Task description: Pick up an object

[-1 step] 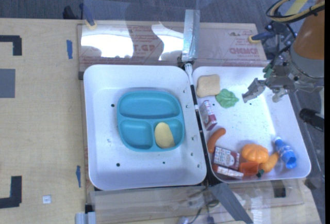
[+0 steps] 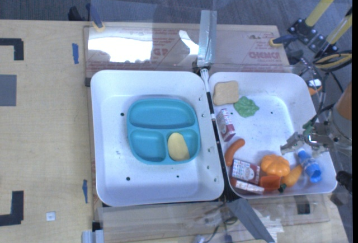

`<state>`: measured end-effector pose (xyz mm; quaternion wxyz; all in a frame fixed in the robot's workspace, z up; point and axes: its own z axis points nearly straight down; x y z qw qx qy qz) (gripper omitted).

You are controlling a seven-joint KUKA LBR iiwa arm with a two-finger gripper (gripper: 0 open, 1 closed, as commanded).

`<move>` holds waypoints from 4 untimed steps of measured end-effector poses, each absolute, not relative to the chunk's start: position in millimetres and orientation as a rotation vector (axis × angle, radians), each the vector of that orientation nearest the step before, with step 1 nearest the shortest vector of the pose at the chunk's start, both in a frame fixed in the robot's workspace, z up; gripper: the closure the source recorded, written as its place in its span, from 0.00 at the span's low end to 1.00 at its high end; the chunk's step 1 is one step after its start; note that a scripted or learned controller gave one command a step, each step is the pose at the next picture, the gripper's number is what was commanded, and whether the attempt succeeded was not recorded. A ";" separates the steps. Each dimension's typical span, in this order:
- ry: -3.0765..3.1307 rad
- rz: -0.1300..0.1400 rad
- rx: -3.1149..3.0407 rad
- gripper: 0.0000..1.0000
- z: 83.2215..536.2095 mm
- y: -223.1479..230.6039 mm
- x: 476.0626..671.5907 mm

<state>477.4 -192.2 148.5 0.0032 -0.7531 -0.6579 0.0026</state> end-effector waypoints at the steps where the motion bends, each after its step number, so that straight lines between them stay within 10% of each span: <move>1: -2.086 -0.003 -2.355 0.00 87.6 -118.8 480.1; 2: -2.083 -0.008 -2.358 1.00 97.6 -118.6 480.6; 4: -2.090 0.004 -2.344 1.00 197.7 -52.0 543.5</move>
